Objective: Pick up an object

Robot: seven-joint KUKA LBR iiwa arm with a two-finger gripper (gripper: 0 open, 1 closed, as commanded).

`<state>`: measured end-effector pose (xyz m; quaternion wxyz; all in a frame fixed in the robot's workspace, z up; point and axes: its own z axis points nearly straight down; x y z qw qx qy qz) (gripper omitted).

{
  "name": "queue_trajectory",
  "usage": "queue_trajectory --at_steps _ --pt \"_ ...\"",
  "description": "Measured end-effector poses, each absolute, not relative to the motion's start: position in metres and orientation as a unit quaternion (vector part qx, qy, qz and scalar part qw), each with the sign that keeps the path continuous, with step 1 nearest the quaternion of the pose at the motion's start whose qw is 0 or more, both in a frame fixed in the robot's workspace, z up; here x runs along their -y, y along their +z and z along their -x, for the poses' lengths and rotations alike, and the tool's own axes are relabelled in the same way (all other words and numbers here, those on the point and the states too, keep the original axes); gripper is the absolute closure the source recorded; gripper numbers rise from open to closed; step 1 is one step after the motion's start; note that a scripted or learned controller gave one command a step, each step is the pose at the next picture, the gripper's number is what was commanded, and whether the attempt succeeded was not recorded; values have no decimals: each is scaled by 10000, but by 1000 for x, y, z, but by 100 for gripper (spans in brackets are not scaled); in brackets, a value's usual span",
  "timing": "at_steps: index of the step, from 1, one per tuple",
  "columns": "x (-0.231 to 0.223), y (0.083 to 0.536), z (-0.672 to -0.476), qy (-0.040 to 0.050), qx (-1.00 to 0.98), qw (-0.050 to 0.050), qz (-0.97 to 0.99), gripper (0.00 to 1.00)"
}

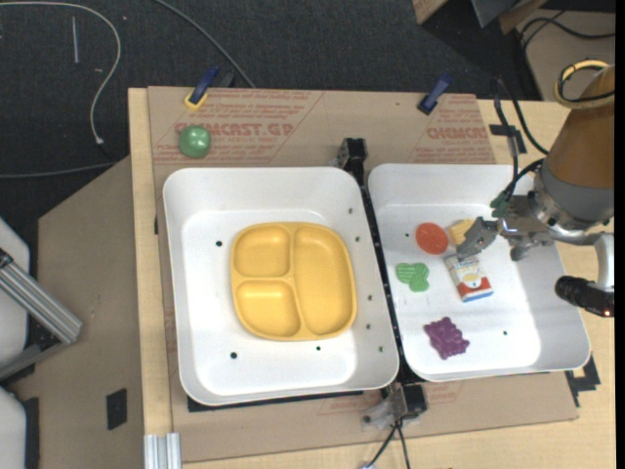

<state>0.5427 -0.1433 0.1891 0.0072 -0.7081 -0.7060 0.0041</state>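
The right bin (518, 189) holds several small items: a red-orange round piece (431, 236), a green piece (413, 276), a purple grape cluster (446, 336), a small white, red and blue box (474, 285) and a yellow piece (459, 231). My gripper (473, 244) reaches in from the right and sits low over the middle of this bin. It is just above the top end of the small box and beside the yellow piece. The arm's grey wrist and orange band (586, 154) cover the bin's right rim.
The left bin (195, 213) holds a yellow divided plate (292, 280). A green ball (195, 142) lies on the cardboard behind the left bin. Blue clamps (203, 88) (434, 95) grip the board's far edge. A black bracket (353, 152) sits between the bins.
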Motion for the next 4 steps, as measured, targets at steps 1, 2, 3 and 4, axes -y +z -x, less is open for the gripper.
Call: queue_trajectory --at_steps 1,2,3,4 --pt "143 197 -546 -1 7073 12 7069 0" --pt "145 152 -539 14 7068 36 7074 0" --pt "146 108 -534 12 7068 34 7074 0" --pt "147 88 -536 -3 7068 -22 7074 0"
